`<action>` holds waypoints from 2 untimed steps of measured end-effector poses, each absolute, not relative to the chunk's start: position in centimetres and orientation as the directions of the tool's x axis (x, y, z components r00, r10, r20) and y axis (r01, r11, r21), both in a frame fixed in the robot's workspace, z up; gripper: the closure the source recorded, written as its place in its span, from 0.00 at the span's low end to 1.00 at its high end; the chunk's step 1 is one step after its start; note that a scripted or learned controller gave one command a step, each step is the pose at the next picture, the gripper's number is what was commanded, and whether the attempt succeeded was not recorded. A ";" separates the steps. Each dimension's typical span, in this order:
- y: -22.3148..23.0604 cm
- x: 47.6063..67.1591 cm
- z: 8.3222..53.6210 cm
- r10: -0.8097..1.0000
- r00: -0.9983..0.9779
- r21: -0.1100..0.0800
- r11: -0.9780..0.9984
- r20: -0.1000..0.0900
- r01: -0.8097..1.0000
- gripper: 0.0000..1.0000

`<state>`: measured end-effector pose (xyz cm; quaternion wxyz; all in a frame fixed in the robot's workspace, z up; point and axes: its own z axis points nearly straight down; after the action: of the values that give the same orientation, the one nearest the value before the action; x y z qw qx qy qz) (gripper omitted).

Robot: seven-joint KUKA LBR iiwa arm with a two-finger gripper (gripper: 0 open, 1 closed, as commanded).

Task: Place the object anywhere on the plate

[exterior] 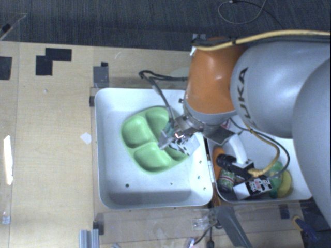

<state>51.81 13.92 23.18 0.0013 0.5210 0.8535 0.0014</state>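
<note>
Green divided plate (145,138) in left bin (111,154), hand (175,137) poised over its right edge, likely for release; open or closed, cannot tell.

Left bin (109,138) neighbours right bin (249,200); black marks (51,60), perhaps tape, dot bench (46,164).

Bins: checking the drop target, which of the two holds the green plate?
The bin on the view's left: the green plate lies in it, while the right-hand bin holds small items.

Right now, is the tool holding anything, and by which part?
Cannot be told. The tool hangs over the right side of the green plate in the left bin, and the view there is too blurred to show any object in it.
</note>
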 end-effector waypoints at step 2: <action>14.0 52.0 24.1 0.887 -0.462 0.007 0.462 -0.002 0.887 1.00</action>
<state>52.01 13.99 24.14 0.0028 0.5186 0.8550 0.0024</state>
